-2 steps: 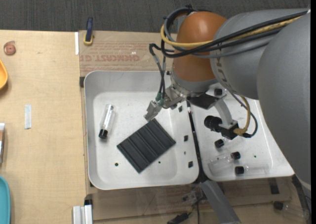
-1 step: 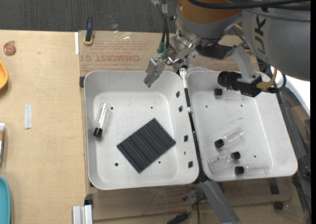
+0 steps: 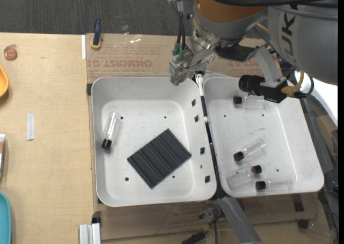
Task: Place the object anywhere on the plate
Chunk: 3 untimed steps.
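Since the task sentence does not say which object is meant, we take it to be one of the clear vials with black caps, and the dark ribbed plate to be the target.

- Plate: lies flat in the left bin, toward its near right part, long axis running diagonally from near-left to far-right.
- Single vial: on its side in the same bin, near the left wall, well apart from the plate. Long axis runs roughly far to near, black cap at the near end.
- Other vials: a loose cluster in the near half of the right bin, and one small dark-capped piece close to its far edge.
- Hand: sits over the far rim, about where the two bins meet. From there the single vial lies to the left and nearer the camera, and the plate lies almost straight toward the camera.

Judgement: the coming move turns on crossing toward the near side of the left bin.

Hard to make out: the arm and its cables crowd the hand, so we cannot tell whether it is open, closed or carrying anything. A pale sliver just beneath it could be bin rim or part of a vial; unresolved. The worktop at left is cut off by the frame
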{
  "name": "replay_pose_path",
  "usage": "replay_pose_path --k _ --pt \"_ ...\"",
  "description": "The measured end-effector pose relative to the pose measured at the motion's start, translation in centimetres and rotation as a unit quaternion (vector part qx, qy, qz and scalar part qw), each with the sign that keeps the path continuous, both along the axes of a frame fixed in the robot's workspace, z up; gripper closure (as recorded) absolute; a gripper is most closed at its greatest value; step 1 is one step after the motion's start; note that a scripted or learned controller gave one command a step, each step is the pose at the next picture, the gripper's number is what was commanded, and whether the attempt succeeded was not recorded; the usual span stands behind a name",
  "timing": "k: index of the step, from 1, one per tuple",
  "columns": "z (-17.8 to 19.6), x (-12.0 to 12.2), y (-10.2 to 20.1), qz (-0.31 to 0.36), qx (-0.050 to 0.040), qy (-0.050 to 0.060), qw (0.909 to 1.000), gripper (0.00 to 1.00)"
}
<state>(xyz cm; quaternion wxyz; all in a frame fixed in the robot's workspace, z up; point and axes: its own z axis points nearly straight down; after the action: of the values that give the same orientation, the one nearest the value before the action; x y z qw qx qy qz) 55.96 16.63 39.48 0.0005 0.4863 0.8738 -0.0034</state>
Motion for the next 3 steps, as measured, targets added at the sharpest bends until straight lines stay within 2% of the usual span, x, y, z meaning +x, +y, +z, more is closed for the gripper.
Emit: replay_pose_path --k 1,2,3 --pt "-5.8 -8.2 2.7 0.013 0.0016 0.000 0.9999 1.00" --pt "-15.1 -8.2 5.4 0.052 0.0020 0.001 0.9986 1.00" --pt "-18.9 -3.9 5.4 0.061 0.0019 0.001 0.9981 1.00"
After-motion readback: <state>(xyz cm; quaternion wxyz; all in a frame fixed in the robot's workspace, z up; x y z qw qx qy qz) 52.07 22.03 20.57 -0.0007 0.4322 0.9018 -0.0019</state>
